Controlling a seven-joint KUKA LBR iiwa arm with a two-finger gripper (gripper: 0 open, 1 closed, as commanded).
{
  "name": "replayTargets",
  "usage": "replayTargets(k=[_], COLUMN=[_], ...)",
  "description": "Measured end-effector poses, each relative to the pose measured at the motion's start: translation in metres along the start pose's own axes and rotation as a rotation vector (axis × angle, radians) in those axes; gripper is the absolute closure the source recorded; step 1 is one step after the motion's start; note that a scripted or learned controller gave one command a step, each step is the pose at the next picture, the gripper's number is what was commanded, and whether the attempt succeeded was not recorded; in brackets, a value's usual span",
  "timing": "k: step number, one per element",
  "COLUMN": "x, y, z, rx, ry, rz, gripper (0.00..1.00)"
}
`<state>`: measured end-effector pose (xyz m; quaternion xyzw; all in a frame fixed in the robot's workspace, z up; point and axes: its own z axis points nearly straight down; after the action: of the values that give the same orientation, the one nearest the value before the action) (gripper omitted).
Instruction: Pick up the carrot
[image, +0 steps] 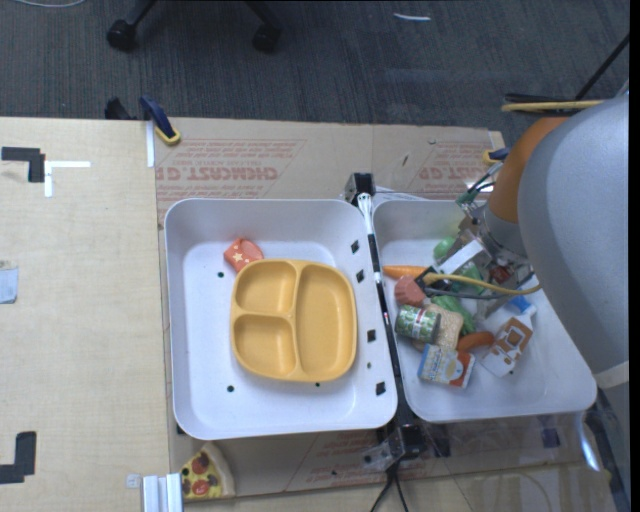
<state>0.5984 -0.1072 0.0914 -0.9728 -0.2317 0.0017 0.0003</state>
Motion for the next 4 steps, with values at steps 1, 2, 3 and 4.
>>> replayTargets(k=[1, 2, 3, 4], x=[-0.004, -0.009, -0.002, -0.043], y=[-0.013, -0.019, -0.013, -0.036], z=[-0.073, -0.012, 0.000, 0.000], rx=[-0.002, -0.021, -0.001, 0.000], ry=[0.000, 0.021, 0.001, 0.000], rz=[-0.445, -0.446, 0.112, -0.043], gripper=[0.00, 0.00, 0.00, 0.00])
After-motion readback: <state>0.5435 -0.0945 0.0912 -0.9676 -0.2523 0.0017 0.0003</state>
